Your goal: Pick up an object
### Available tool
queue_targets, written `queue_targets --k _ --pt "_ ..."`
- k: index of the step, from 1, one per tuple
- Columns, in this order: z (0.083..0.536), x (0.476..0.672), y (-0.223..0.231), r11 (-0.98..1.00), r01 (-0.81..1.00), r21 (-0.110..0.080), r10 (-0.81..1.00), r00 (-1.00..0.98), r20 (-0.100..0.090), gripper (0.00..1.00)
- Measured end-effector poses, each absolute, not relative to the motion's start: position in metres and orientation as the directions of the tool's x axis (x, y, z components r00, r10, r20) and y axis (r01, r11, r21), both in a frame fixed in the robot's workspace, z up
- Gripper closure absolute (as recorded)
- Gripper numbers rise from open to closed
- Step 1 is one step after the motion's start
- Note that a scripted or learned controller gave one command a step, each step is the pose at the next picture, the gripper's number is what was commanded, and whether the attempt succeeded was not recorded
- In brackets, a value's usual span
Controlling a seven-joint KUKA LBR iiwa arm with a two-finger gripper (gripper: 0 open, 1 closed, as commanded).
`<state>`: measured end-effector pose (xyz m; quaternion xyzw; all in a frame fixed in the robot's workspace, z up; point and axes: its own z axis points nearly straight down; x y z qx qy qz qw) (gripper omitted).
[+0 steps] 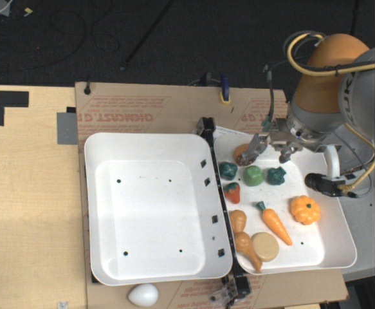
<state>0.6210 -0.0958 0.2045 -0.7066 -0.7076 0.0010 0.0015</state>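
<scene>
A grey robot arm is reaching in from the right, and its hand (274,145) is hovering over the far end of the right bin (341,253), fingers spread wide with nothing between them. The step in hand looks like the approach before a grasp. Just below the hand, a green ball (252,176) and a dark green broccoli piece (276,176) are lying side by side, with a brown item (241,153) partly tucked under one finger and a dark green pepper (228,169) to its left. Next, the hand likely needs to drop over one piece and close; these four are crowding each other, so a neighbour may get nudged. Nearer the camera are lying a strawberry (232,192), carrot (274,223), orange pumpkin (305,210), tan squash (238,223), and pale disc (265,246). A white egg (142,295) is resting on the counter (33,205) beside the left bin (103,262).
</scene>
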Motion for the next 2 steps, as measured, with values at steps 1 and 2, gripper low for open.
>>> queue_targets --k 1,2 --pt "0.082 0.599 -0.100 0.000 1.000 -0.011 1.000 0.000 0.002 0.00" --pt "0.088 0.643 -0.084 0.003 1.000 0.000 1.000 -0.003 0.001 0.00"
